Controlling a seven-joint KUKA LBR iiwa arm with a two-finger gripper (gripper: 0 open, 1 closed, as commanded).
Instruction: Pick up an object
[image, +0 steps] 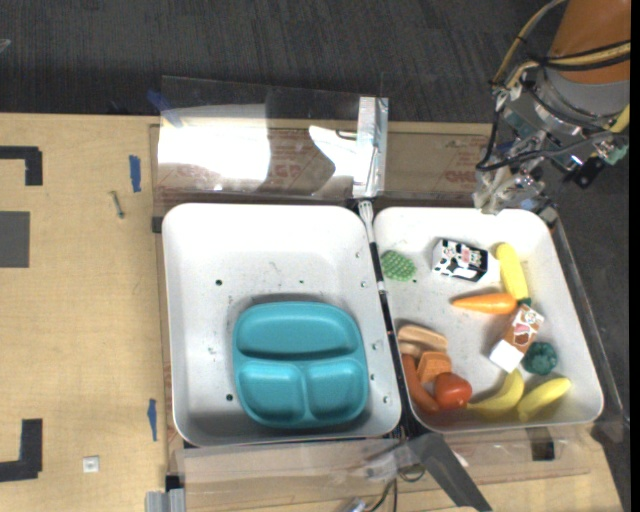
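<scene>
Desk (70, 300) carries two white bins. Left bin (200, 250) holds a teal divided tray (298, 364). Right bin (575, 330) holds the pick candidates: two bananas (528, 395) at the near edge, an upright banana (512, 270), a carrot (487, 300), a black-and-white block (460, 259), a tomato (452, 390), a green disc (398, 265). End effector (500, 190) is above the right bin's far edge, carrying nothing; finger spacing unclear, cannot tell.

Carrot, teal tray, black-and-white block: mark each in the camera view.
carrot (487, 301), camera view, middle of its orange body.
teal tray (298, 362), camera view, ridge between its compartments.
black-and-white block (460, 259), camera view, centre of its top face.
</scene>
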